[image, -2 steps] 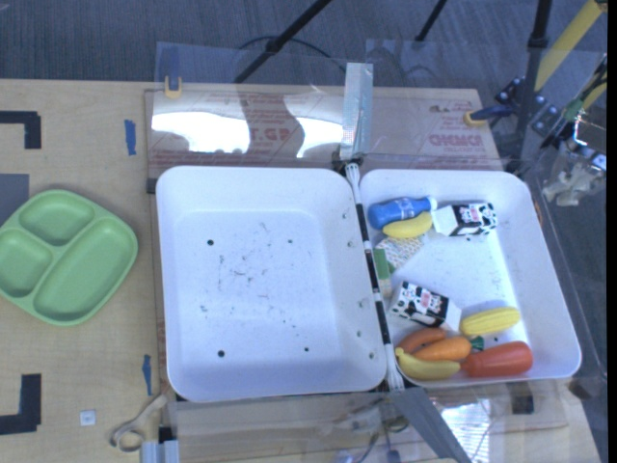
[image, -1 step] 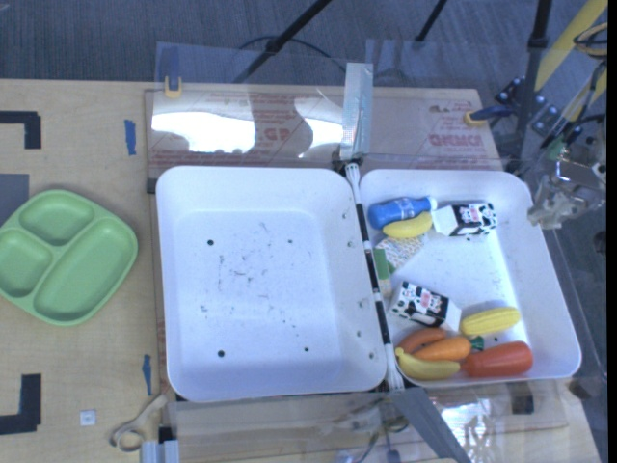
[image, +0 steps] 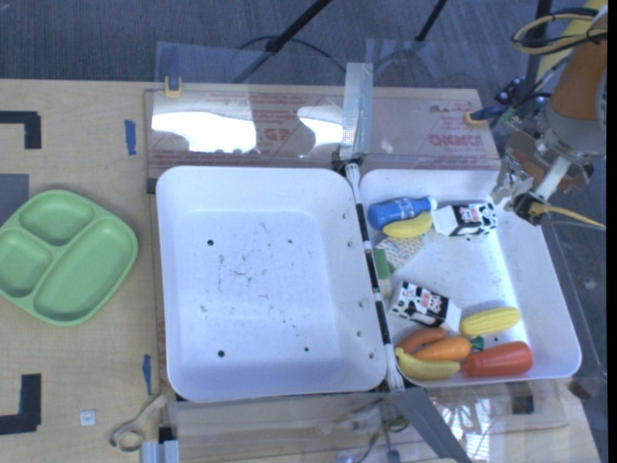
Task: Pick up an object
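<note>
1. Arm (image: 578, 75): grey with an orange band, entering from the right above the far right corner of the right bin (image: 530, 287).
2. Gripper (image: 510, 191): over the far right edge of the right bin, just beside the black-and-white carton (image: 466, 219); whether it is apart or together cannot be told, and nothing is seen in its grasp.
3. Far end of the right bin: a blue bottle (image: 398, 208) lies on its side with a yellow banana (image: 409, 227) touching its near side; the black-and-white carton lies just to their right.
4. Middle of the right bin: a second black-and-white carton (image: 422, 304), tilted, near the dividing wall.
5. Near end of the right bin: a yellow corn cob (image: 490, 320), a carrot (image: 439, 346), a second banana (image: 424, 367) and a red pepper (image: 498, 359), packed close together.
6. Left bin (image: 260, 258): white floor with faint scuff marks.
7. Green divided plate (image: 66, 255): on the bench (image: 77, 123), well apart from both bins, at the left.
</note>
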You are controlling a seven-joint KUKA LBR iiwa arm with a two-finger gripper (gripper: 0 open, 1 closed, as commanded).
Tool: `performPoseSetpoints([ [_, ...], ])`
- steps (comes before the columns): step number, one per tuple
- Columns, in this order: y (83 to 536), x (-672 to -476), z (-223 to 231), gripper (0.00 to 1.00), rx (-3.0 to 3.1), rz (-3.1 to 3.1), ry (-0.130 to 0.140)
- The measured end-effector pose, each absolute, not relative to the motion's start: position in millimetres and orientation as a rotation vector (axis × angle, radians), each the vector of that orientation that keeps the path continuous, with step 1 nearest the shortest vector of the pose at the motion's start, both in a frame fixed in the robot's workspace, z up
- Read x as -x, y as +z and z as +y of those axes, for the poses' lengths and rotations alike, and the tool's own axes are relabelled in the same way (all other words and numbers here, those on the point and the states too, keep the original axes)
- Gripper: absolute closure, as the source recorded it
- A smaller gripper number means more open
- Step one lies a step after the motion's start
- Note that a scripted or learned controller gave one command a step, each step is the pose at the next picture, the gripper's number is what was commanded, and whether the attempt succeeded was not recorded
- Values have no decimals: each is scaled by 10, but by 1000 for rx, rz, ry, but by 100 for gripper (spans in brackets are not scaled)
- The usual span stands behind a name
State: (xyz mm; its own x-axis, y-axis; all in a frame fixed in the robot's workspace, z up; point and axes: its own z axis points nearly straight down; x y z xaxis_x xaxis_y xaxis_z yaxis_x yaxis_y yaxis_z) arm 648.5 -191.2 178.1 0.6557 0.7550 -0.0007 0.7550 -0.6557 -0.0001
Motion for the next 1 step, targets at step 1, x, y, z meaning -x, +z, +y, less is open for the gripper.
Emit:
performPoseSetpoints([
  [1,1209,-6646,-2079,100,-2799,1404,20],
])
